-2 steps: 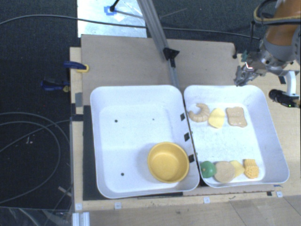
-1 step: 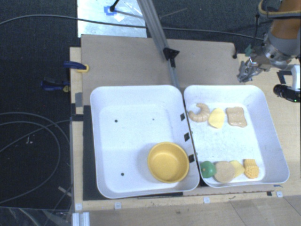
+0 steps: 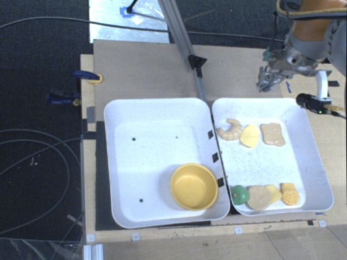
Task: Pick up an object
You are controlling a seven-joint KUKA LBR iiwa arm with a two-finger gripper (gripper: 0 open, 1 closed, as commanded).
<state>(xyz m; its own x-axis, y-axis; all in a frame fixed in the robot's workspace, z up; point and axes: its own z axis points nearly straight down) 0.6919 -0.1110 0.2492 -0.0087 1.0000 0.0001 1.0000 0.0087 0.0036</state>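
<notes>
Gripper at the upper right, over the bare brown bench, just beyond the far rim of the right bin. Nothing seen in its grasp. Open or closed: cannot tell, too small and blurred at this slant.

All pickable pieces well apart from the gripper, nearer the camera and lower in the view. Closest to it, a row of three along the far part of the right bin: a pale curved pastry toward the inner wall, a yellow wedge just beside it, and a tan slice of toast next, almost directly below the gripper in the view. Farther off, along the near wall of the same bin, a second row: a green ball, a beige round piece touching it, a small yellow piece tucked against that, and an orange ridged block at the end.

In the left bin, a yellow bowl, upright, in the near right corner, farthest from the gripper.

Elsewhere: a slanted metal pole crossing the bench toward the gap between the bins, two blue clamps at the left edge of the bench, and black cables looping over the dark floor.
</notes>
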